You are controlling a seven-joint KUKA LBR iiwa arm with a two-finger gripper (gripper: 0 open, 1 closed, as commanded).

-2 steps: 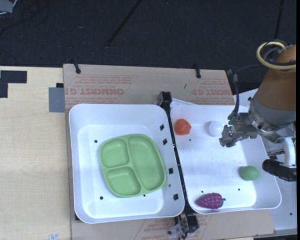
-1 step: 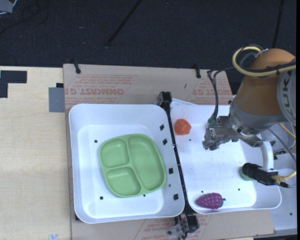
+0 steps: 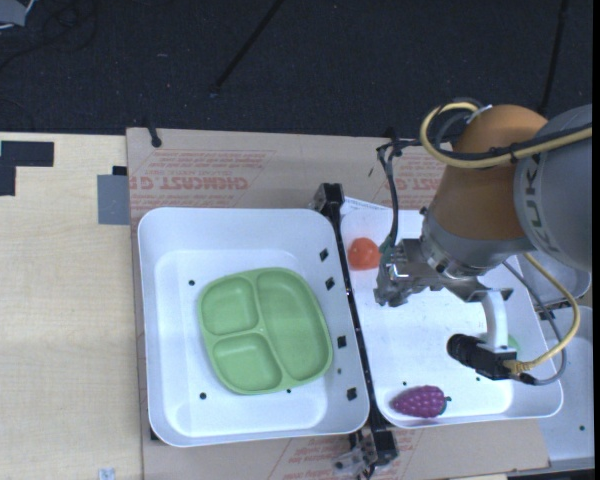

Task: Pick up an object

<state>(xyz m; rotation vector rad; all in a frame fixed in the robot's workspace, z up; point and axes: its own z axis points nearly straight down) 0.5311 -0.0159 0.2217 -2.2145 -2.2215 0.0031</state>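
two white bins (image 3: 170,268), green divided plate (image 3: 265,330) in left, claw (image 3: 390,290) over right, grip state unclear, cardboard print unreadable

Green divided plate (image 3: 265,330) in left bin (image 3: 170,268), right bin (image 3: 420,313) beside it holding orange object (image 3: 363,253), purple grape-like bunch (image 3: 419,401), end effector (image 3: 390,290) low beside the orange object

green tray (image 3: 265,330), purple grapes (image 3: 419,401), perhaps orange fruit (image 3: 363,253)

One fixed camera looks down slantwise over both bins (image 3: 170,268).
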